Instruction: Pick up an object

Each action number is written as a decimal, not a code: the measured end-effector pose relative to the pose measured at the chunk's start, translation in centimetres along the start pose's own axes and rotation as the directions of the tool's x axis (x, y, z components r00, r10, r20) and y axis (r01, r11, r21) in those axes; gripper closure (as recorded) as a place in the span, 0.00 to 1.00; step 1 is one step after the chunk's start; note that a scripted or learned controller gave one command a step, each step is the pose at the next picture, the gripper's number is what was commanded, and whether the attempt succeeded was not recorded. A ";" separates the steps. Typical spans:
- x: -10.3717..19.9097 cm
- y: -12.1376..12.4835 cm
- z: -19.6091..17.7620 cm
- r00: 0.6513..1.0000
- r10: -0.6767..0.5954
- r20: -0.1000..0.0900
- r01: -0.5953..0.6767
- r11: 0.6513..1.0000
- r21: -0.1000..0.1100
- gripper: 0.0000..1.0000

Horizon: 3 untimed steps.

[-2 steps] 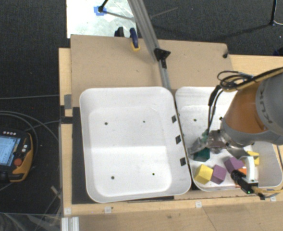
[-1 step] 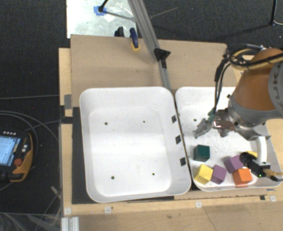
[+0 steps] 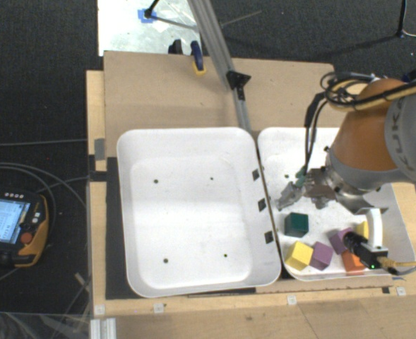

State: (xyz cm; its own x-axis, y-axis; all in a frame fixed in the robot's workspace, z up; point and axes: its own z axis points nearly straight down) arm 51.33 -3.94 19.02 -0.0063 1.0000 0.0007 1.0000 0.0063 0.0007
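Camera view shows the gripper (image 3: 287,195) low in the right bin (image 3: 278,147) near its left wall, jaws' state untellable, just above the green cube (image 3: 296,224), which looks light, stiff and smooth, best pinched across opposite flat faces.

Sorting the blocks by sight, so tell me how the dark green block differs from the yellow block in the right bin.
The dark green block is a deep teal green; the yellow block is bright yellow. The green one lies farther up the right bin, just below the gripper; the yellow one sits near the bin's front edge, beside a purple block. The green one looks squarer to the camera, the yellow one turned diagonally. Both are small, similar-sized blocks resting loose on the bin floor.
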 end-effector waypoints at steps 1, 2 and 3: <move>4.7 1.8 0.0 1.000 -0.003 0.001 0.003 1.000 -0.003 0.00; -2.8 0.3 -1.5 1.000 0.012 0.004 -0.012 1.000 -0.003 0.00; -4.7 -1.3 9.5 1.000 0.008 0.000 -0.008 1.000 0.007 0.00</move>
State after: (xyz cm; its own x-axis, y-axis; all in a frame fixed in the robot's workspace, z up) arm 50.06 -8.64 9.54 0.0014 1.0000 0.0007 1.0000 -0.0014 -0.0067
